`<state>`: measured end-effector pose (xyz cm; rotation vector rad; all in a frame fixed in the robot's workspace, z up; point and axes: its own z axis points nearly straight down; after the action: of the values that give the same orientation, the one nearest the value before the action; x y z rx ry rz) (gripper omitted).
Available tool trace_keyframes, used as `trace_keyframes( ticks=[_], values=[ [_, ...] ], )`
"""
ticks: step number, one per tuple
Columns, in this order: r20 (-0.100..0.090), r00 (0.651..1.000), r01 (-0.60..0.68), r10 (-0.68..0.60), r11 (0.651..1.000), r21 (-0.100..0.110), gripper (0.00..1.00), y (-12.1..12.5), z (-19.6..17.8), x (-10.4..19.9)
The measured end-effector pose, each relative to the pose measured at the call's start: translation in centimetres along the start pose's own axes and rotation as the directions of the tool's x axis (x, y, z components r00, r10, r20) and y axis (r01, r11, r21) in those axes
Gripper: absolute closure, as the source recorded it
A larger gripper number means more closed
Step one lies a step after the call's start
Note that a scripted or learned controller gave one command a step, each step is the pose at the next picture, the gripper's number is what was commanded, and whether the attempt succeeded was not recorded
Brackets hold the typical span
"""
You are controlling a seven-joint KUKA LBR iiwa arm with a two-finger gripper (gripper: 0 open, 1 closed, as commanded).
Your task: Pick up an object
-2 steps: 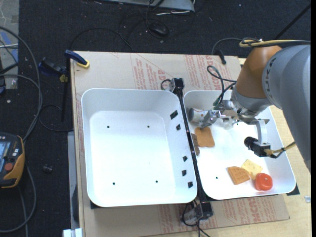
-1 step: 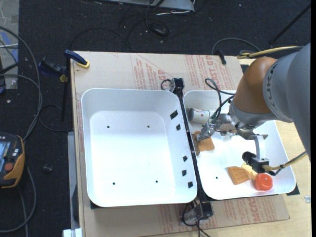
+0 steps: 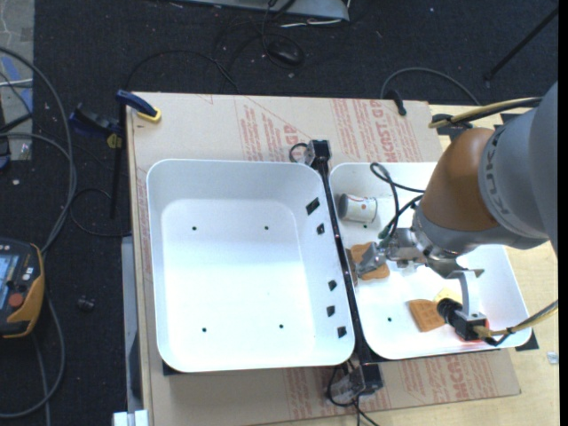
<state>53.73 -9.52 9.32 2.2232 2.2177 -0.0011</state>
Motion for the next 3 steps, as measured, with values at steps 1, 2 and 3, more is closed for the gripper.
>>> trace_keyframes(
  ticks=[1, 2, 3],
  values=[
    [-0.002, 1.000, 0.001, -0.001, 1.000, 0.000, 1.00, 0.0, -1.0, 0.1],
    [-0.002, 1.000, 0.001, -0.001, 1.000, 0.001, 0.00, 0.0, -0.9, 0.1],
    [-0.002, 1.000, 0.004, -0.004, 1.000, 0.001, 0.00, 10.3, 0.1, 0.2]
  ],
)
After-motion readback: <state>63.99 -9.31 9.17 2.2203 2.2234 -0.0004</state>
